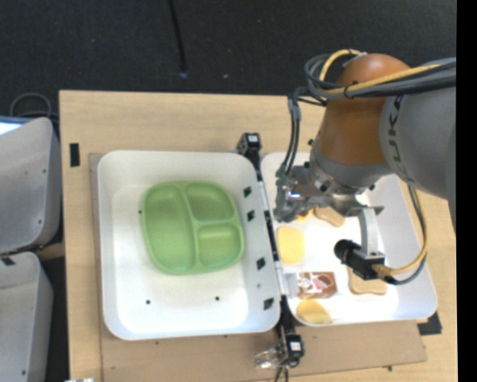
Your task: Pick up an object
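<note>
Over the right bin point(409, 297): my arm point(357, 126) reaches in above the clutter, my gripper point(308, 200) low just behind the yellow block point(291, 245). The pick is not done, as far as this view shows. Nothing can be seen lifted, and my wrist hides the grip, so I cannot tell whether it is open, closed or on anything.

Every candidate lies on the bin floor. A tan biscuit point(330, 214) lies just beyond the block and to its right, half under my wrist; it looks the likeliest target. A printed packet point(316, 283) sits just in front of the block, a pale yellow lump point(314, 313) further in front again, and a second tan piece point(369, 285) in front and to the right.

Left of the block, across the divider, a green plate point(194, 227) lies in the other bin point(127, 297), well apart from my reach.

What is left, by my reckoning: secure one item and raise it clear.
</note>
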Tool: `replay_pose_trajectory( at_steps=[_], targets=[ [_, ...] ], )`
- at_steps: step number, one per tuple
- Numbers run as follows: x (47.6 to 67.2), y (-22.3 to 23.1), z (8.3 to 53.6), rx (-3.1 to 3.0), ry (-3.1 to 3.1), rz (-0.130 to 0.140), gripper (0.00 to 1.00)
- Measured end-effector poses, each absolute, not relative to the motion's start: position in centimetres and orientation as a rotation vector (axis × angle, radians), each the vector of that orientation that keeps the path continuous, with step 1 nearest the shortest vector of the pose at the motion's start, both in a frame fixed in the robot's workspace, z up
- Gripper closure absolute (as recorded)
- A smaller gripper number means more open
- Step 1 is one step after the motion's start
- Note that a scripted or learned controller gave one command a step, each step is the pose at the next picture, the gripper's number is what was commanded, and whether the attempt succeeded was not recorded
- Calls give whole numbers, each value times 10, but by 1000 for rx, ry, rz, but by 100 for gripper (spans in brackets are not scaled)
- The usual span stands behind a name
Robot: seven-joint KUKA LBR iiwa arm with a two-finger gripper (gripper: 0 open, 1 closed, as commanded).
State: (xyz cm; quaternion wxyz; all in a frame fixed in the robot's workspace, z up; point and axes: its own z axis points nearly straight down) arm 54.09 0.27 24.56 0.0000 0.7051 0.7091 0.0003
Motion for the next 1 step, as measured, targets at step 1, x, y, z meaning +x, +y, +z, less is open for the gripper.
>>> replay_pose_trajectory(
  at_steps=[1],
  targets=[
    [542,57,252,2213,2229,2,100]
  ],
)
